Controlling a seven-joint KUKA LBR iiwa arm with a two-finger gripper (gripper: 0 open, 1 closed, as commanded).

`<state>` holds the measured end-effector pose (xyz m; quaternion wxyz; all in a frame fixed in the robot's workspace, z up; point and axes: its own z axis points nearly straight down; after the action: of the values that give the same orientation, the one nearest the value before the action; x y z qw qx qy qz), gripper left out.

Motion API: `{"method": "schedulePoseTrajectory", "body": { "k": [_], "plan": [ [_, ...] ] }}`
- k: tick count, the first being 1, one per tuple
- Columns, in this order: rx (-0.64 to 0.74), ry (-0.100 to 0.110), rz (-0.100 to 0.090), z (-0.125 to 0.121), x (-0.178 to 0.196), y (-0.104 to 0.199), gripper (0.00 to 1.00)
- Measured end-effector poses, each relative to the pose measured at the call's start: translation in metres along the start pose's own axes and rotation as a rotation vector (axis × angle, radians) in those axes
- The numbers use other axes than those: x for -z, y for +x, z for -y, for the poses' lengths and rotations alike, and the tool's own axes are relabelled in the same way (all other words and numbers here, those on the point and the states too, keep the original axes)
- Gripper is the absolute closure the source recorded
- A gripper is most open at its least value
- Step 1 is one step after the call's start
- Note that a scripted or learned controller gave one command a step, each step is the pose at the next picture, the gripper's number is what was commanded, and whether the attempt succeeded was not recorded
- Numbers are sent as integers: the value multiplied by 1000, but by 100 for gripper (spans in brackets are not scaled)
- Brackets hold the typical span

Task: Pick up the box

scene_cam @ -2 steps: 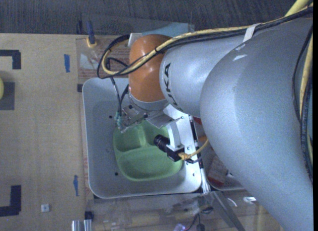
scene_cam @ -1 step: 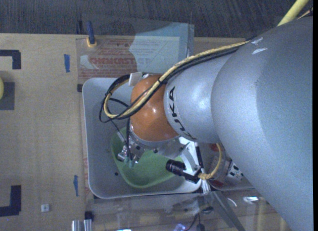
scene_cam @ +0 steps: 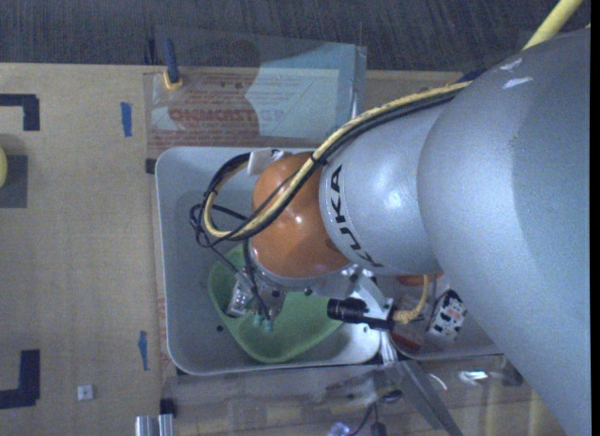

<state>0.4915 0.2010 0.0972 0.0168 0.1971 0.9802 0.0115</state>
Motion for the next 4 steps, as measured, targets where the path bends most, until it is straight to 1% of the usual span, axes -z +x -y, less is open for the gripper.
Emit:
{"method": "schedulePoseTrajectory", "body": {
  "k": [1,2,3,4],
  "plan": [
    [-29,-27,18,28,3,-16,100],
    [-315,31,-22,-28,84,-18,100],
    [-877,41,-14,-24,1,-21,100],
    [-455,2,-3,14,0,-8,100]
  ]
}}
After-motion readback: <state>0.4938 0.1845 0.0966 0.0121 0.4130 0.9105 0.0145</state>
